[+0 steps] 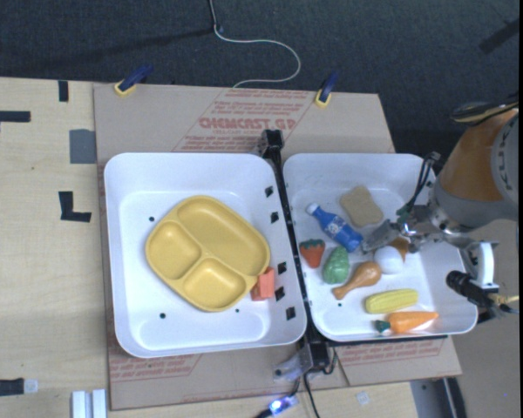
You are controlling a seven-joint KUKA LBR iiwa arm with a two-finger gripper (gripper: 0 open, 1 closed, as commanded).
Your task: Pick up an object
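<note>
The gripper (pixel 399 238) sits low in the right bin (pixel 379 165), right over a small white egg-shaped piece (pixel 390 259) near the bin's middle, with a brownish bit just beside it at the fingertips. Whether the jaws are open or closed, I cannot tell from this angle, and nothing is clearly seen between them.

Just left of the egg, a toy drumstick (pixel 359 279) lies at a slant, touching a green vegetable (pixel 336 266). Beside that, toward the bin's left wall, sits a strawberry (pixel 311 252). A blue bottle (pixel 334 226) with a white cap lies above them, pointing toward the bin's far-left corner, and a tan slice of bread (pixel 361 205) rests nearer the far edge. Along the near edge, a corn cob (pixel 390 300) lies just above a carrot (pixel 408 322).

Over in the left bin (pixel 122 233), a yellow divided plate (pixel 207 252) takes the centre, and a small orange block (pixel 264 285) touches its near-right rim. The arm (pixel 479 177) comes in from the right.
</note>
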